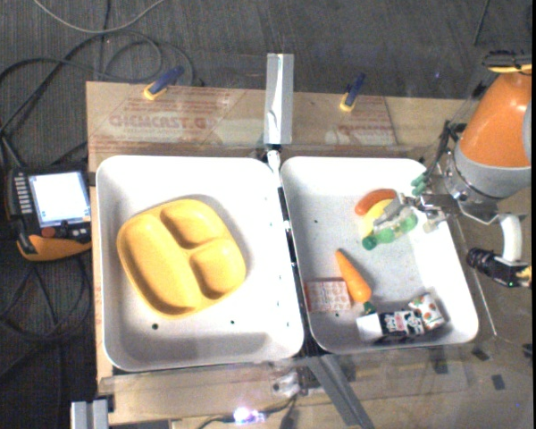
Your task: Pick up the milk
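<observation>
Milk carton lies in the right bin, close to its near-right corner, tipped on its side against the near wall, dark printing showing on a white box. I judge the grab has not begun, since my gripper hangs well apart from the carton, toward the far-right part of that bin, and I cannot tell from this view whether its jaws stand apart or together.

Just beside the carton, toward the bin's middle, a small carrot lies slanted with its green end nearly touching the carton's left end. A flat reddish packet sits by the carrot near the near-left wall. Under the gripper lie a green piece and an orange one, close together.

To do this well, I would bring the wrist toward the near-right corner before descending, so I clear that clutter instead of dragging it along. I would turn the fingers to straddle the carton across its short side, since its long side looks too broad for a sure pinch. The near wall leaves little room, so one finger needs to come down between carton and wall, or I risk landing on the rim. The carrot's tip is the other hazard, and a centred descent avoids pinching both.

The left bin holds a yellow divided tray, which plays no part.
</observation>
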